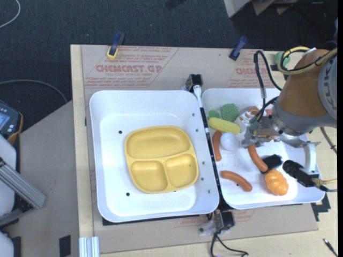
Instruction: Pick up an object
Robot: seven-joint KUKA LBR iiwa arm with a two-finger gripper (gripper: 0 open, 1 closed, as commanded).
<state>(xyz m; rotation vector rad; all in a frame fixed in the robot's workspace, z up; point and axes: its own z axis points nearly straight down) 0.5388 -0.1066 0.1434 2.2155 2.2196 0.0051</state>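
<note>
Seen from above at a slant: grey arm (308, 90) with orange band reaching in from the right, gripper (261, 134) low over the right bin (236, 197); jaw opening impossible to tell. Below it, toy food: yellow banana (224, 125), green piece (230, 111), white ball (229, 141), sausages at center (216, 145), lower center (236, 180) and just under the gripper (258, 159), orange fruit (276, 182) lower right. At frame center-left, left bin (107, 116) with yellow divided plate (161, 158).
</note>
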